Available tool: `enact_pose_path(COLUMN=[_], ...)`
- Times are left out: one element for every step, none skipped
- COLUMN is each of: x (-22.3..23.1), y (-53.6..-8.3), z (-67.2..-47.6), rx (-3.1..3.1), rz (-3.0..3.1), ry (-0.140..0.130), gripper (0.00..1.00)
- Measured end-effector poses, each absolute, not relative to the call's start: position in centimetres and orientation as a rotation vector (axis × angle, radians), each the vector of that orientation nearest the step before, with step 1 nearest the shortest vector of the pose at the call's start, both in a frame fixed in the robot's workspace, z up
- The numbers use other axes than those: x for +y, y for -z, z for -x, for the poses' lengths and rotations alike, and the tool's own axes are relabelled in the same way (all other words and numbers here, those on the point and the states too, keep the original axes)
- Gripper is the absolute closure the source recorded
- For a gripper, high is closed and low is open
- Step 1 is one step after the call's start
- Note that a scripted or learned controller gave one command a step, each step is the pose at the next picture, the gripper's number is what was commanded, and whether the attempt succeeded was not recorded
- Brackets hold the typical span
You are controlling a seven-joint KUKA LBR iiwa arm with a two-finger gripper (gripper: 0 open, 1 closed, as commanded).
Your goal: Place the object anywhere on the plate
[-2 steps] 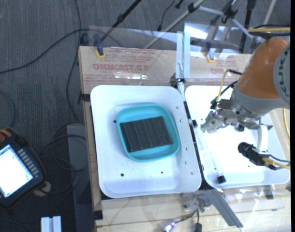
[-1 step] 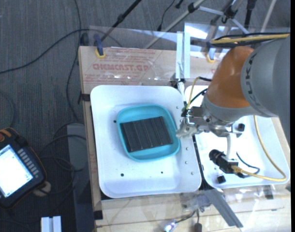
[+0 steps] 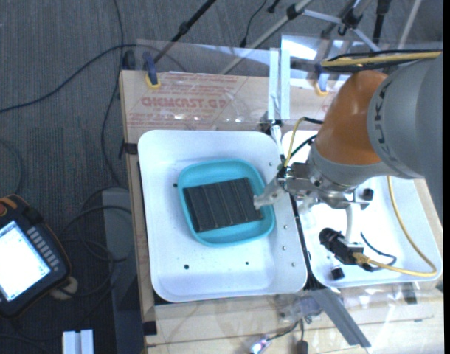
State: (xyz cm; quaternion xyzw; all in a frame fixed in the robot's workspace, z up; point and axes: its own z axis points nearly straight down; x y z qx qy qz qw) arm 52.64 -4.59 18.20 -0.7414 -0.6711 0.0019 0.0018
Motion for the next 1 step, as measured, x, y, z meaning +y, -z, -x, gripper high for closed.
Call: enact_pose_path(x=[-9.24], y=[-18.19], z=[-57.74], rx=[-2.195], rz=[2.244], ry=[-0.005], gripper=[0.0])
